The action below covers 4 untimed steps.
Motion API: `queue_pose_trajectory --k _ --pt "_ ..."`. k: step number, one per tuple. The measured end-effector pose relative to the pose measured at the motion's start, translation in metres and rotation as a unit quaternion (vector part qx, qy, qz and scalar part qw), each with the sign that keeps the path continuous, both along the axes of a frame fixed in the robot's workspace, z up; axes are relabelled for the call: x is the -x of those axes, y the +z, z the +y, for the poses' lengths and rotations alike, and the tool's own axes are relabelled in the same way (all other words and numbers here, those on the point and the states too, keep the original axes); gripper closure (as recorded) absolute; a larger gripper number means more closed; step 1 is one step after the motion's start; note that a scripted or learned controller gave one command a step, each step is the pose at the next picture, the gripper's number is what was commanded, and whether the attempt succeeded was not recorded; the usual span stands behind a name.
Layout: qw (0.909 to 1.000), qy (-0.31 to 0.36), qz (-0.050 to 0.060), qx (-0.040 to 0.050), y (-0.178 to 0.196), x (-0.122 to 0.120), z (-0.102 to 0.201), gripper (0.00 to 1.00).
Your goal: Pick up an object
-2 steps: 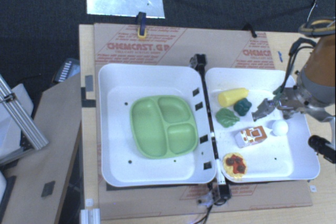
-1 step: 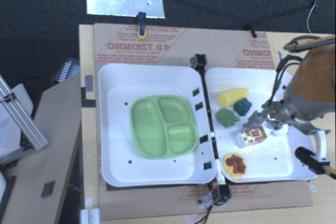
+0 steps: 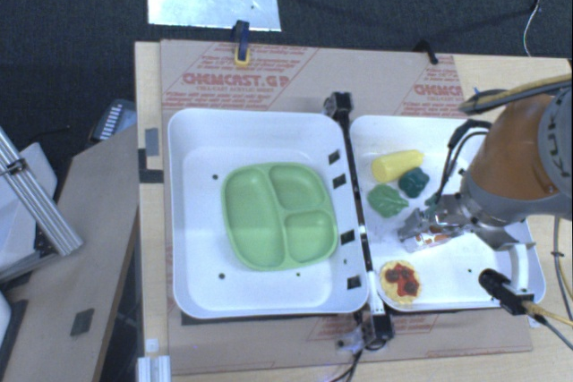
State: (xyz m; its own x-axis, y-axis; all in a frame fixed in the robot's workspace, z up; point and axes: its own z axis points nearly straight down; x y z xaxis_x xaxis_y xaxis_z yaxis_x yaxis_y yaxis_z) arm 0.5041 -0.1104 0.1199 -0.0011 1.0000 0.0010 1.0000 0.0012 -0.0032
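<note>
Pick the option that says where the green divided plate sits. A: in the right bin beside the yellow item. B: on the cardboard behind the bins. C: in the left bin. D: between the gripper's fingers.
C: the green divided plate lies flat on the floor of the left bin, while the yellow item and the gripper are over in the right bin.

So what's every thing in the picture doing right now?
Green tray: flat in the left bin, nothing in its compartments.
Yellow piece: lying on its side in the right bin.
Two green pieces: resting next to each other under the yellow one.
Little pizza: flat by the near rim.
Gripper: low in the right bin, beside the green pieces.
</note>
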Motion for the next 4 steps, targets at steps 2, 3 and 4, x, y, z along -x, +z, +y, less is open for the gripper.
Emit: queue_pose_trajectory --k 2,3,4 --pt "0.9999 0.000 -0.015 0.0038 -0.003 -0.009 -0.002 1.00" --pt "1.0000 0.002 -0.005 0.0012 0.059 -0.016 0.001 1.00" --pt "1.0000 0.002 -0.004 0.0011 0.093 -0.018 0.000 1.00"
